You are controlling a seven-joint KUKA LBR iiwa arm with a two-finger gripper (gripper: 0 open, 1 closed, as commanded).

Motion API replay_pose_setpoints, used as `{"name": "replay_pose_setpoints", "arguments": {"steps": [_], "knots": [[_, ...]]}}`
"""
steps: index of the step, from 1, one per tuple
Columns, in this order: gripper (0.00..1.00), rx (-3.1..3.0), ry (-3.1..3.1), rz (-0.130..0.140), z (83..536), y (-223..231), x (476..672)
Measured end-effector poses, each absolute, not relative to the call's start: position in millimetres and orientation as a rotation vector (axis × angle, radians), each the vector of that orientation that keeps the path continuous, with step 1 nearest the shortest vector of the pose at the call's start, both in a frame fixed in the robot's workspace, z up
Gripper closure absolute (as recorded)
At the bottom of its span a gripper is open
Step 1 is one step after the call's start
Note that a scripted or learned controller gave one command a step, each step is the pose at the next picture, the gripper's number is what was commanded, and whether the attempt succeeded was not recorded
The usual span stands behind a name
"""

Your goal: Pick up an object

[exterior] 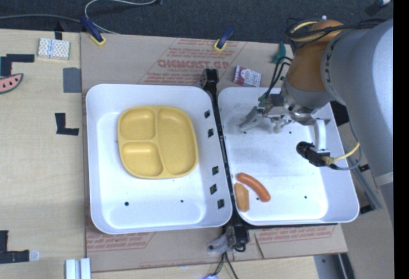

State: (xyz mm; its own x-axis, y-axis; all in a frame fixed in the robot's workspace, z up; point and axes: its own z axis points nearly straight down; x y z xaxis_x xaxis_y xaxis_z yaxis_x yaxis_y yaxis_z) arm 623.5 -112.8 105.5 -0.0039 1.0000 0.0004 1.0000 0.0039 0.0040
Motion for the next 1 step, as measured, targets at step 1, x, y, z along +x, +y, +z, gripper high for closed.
{"name": "replay_pose_setpoints", "arguments": {"steps": [1], "knots": [[1.00,2.216,2.227,0.006,114.7,-111.7,623.5]]}}
